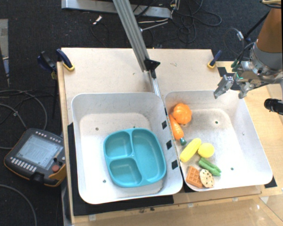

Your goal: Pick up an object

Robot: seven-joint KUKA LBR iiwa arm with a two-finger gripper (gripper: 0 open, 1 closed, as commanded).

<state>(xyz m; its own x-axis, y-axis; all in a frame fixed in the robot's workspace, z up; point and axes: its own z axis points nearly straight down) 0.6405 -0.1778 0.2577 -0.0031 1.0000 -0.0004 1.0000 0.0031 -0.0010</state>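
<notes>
My gripper (pixel 231 90) hangs open above the far right corner of the right bin (pixel 253 134), with nothing between its fingers. Toy foods lie in that bin's left half, well away from the gripper. An orange pumpkin-like fruit (pixel 181 113) sits at the back, with a carrot (pixel 176 128) just in front of it. Nearer the front lie a yellow corn cob (pixel 190 149), a yellow lemon (pixel 206 150), a green pea pod (pixel 210 167), a waffle (pixel 194 176) and a speckled cookie (pixel 207 179).
The left bin (pixel 86 135) holds a blue divided plate (pixel 133 157). A metal pole (pixel 135 34) slants down to the divide between the bins. A teach pendant (pixel 36 157) lies on the floor at the left. Clamps (pixel 213 60) sit at the bench's back corners.
</notes>
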